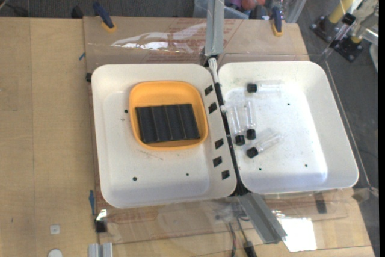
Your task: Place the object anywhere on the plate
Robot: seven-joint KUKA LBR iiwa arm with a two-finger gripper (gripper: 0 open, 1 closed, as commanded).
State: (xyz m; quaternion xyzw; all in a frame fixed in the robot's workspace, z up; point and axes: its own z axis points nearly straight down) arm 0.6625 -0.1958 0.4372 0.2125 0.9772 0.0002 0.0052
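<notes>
plate (168,93) holds black rack (167,123), ready as target | vials (246,123) right of plate, awaiting pickup | hand state: cannot tell

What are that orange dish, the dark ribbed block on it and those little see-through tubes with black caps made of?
The orange square plate looks like smooth moulded plastic: even colour, rounded rim, soft sheen. The dark ribbed block on it seems matte, perhaps rubber or foam; it gives no glare. The clear tubes with black caps in the right white bin could be plastic or glass; the bin shows through them.
</notes>
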